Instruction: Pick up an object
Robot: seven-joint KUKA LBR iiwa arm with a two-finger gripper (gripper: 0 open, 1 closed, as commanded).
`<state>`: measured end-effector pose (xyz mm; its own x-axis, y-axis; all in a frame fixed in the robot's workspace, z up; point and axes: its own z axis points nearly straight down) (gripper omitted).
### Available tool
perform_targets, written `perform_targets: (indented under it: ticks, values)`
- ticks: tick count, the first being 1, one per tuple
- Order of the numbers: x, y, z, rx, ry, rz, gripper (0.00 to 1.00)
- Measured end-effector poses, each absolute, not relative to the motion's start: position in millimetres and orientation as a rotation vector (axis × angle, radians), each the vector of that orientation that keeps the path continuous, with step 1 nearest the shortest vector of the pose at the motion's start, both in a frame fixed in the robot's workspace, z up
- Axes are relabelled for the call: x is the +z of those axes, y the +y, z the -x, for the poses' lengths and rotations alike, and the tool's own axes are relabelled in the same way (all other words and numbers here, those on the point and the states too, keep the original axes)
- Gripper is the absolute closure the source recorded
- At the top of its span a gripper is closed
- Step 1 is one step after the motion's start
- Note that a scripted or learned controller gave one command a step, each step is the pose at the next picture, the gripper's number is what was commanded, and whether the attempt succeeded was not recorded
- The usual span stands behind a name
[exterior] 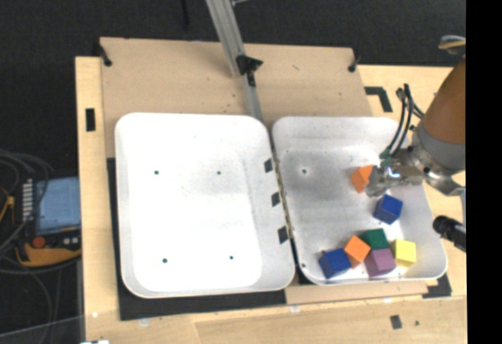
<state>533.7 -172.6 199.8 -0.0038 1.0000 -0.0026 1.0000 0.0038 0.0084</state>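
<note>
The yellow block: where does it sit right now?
The yellow block lies in the right bin, near its front right corner, beside the purple block and the green block.

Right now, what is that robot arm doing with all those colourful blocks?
The arm reaches into the right bin from the side. Its gripper is low over an orange block, with a blue block just beside it. I can't tell if it has grabbed anything. More blocks, blue, orange, green, purple and yellow, sit bunched in the near corner. The left bin sits alongside.
</note>
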Motion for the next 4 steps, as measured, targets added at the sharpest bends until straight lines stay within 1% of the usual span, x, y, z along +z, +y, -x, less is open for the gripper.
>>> perform_targets:
  ticks: [1,3,4]
  values:
    - [216.8,-173.3,-535.1,0.004,2.225,-2.213,1.00]
    - [221.6,-85.3,-551.1,0.005,2.229,-2.212,1.00]
    - [223.1,-29.3,-559.3,0.003,2.226,-2.217,1.00]
